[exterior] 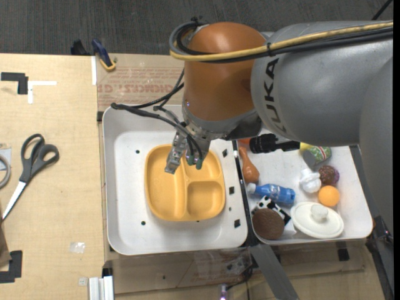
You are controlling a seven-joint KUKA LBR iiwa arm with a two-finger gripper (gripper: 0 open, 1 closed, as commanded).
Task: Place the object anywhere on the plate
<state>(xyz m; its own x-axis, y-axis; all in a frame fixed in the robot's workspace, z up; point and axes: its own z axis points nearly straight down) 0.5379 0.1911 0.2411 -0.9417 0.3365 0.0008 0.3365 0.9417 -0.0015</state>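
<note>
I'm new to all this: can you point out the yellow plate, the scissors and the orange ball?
yellow plate [164,189]: camera view, bare floor of its big compartment.
scissors [37,154]: camera view, black handle loops.
orange ball [329,196]: camera view, its middle.

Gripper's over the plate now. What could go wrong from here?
1. The gripper hovers over the yellow plate with nothing visible between its fingers, so the place may be empty.
2. Candidate objects sit crowded in the right bin; regrasping the orange ball could knock neighbours.

Yellow divided plate [185,195] flat in left bin [125,230]
</note>
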